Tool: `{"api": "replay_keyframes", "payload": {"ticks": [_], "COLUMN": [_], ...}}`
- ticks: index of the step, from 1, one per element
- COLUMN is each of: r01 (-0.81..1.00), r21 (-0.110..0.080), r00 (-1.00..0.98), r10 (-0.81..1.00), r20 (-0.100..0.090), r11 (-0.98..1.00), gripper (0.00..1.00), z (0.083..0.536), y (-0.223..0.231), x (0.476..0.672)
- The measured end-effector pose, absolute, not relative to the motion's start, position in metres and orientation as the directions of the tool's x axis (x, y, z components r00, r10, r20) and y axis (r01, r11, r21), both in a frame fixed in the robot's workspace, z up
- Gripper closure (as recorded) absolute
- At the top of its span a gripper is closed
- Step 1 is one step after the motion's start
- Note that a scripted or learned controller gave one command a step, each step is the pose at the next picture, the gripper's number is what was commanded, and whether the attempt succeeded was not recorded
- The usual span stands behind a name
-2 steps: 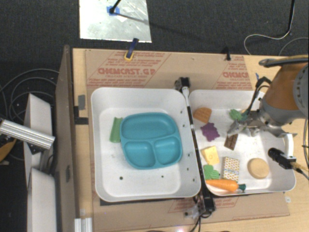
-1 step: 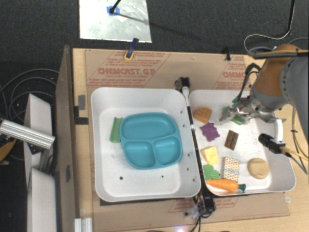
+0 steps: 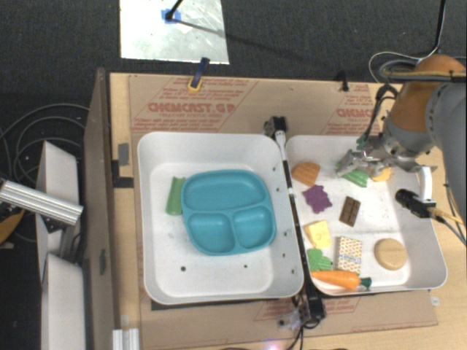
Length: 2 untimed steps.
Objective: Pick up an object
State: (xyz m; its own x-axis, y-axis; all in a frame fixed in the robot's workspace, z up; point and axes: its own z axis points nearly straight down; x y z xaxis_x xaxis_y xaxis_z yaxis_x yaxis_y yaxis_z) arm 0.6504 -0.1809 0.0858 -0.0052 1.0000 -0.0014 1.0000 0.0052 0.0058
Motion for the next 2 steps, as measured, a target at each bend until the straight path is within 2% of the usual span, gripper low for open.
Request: {"api": "replay_keyframes", "payload": {"ticks": [1,2], "r01": [1.000,1.000], "r21": [0.000,0.009], "r00": [-0.004,-0.007], "r10": [1.000,1.000], "r20": [0.009,-0.002], "r11": [0.004,0.007], "gripper": [0.00,1.00], "z": [0.087,0.098], "y": [-0.203,-0.206], "x": [0.652,0.653]}}
